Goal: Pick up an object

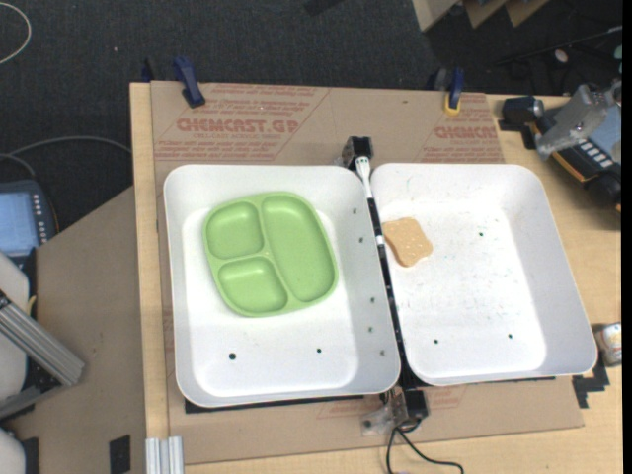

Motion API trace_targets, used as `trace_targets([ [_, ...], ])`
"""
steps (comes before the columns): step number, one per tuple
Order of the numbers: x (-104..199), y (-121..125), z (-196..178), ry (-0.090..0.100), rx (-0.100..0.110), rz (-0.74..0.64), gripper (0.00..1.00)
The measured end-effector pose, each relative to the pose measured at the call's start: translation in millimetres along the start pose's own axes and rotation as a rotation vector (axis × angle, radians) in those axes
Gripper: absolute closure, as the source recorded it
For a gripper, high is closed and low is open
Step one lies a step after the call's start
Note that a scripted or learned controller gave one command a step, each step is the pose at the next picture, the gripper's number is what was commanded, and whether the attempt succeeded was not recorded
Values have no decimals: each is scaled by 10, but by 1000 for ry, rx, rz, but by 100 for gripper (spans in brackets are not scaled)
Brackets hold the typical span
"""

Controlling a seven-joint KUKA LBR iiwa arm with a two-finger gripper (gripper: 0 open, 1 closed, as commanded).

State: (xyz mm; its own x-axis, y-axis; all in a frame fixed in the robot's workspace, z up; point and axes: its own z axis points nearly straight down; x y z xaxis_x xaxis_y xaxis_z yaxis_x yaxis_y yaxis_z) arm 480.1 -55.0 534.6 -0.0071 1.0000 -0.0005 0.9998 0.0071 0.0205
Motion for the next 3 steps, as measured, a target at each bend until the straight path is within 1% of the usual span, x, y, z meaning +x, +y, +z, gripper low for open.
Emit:
trace_targets([
  [1,1380,-1,-8,4,17,-9,0],
  [2,1303,12,-116,1,13,5,100],
  [3,1439,-36,1338,-3,38,7,100],
])
